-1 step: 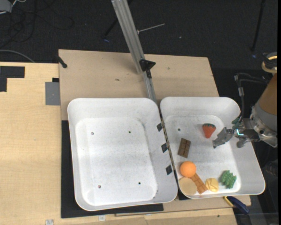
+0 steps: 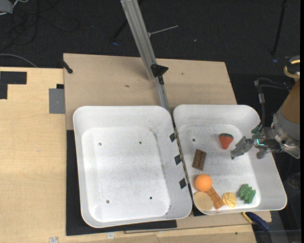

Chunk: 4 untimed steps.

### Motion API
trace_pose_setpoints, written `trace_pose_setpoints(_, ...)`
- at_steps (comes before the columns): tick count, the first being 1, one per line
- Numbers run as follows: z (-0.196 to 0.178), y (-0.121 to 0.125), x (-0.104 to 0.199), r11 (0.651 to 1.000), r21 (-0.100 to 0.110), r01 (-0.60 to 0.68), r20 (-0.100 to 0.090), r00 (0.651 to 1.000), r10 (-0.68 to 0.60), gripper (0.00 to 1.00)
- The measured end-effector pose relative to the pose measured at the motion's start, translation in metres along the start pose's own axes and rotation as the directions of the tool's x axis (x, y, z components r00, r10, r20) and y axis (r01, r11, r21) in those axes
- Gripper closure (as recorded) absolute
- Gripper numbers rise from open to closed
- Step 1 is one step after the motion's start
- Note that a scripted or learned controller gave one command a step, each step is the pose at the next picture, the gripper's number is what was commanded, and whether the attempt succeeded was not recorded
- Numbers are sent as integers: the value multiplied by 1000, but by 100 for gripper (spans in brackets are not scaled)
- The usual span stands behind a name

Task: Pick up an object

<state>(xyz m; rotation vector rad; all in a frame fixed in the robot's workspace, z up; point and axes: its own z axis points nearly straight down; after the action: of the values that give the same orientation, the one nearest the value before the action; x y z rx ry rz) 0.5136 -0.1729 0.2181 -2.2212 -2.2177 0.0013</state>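
The right bin holds a red strawberry-like toy, a brown block, an orange ball, a tan paddle-shaped piece, a small yellow toy and a green toy. My gripper hangs over the right side of this bin, just right of the red toy and above the green one. Its fingers stand spread apart with nothing between them.
The left bin lies beside the right one, with small black clips on the shared rim. A slanted metal rail stands behind the bins. The arm's wrist sits at the right edge.
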Motion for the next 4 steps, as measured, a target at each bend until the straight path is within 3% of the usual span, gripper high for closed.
trace_pose_setpoints(2, 106, 3, -5, 1000, 6, 0, -2, 1000, 0, 0)
trace_pose_setpoints(3, 126, 3, -4, 1000, -1, -2, 1, 1000, 2, 0)
trace_pose_setpoints(4, 116, 3, -5, 1000, 0, -7, -1, 1000, 7, 100)
